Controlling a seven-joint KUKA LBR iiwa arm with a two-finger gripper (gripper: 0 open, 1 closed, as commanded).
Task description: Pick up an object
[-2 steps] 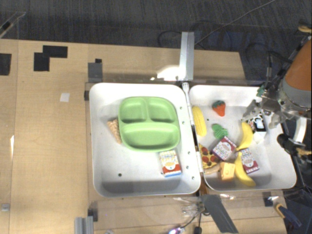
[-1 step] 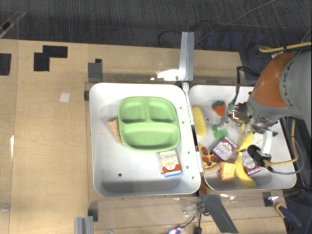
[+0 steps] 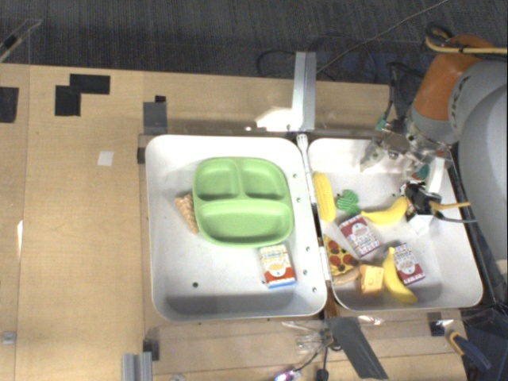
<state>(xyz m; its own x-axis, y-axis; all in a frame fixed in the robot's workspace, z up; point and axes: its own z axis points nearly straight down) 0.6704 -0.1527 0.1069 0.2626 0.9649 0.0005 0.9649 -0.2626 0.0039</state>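
Seemingly empty, the gripper [image 3: 390, 151] hovers over the right bin [image 3: 468, 280].

We see a pale wooden worktop [image 3: 71, 236] carrying two shallow white bins set side by side, the left bin [image 3: 163, 284] and the right bin [image 3: 464, 284], their inner edges touching along a metal divider rail [image 3: 305, 94]. Black rectangular marks [image 3: 79, 92] sit on the wood at the far left, with a small pale square tag [image 3: 105, 159] nearer us. Beyond the far edge we make out dark carpet [image 3: 198, 14] crossed by a thin cable [image 3: 397, 24].
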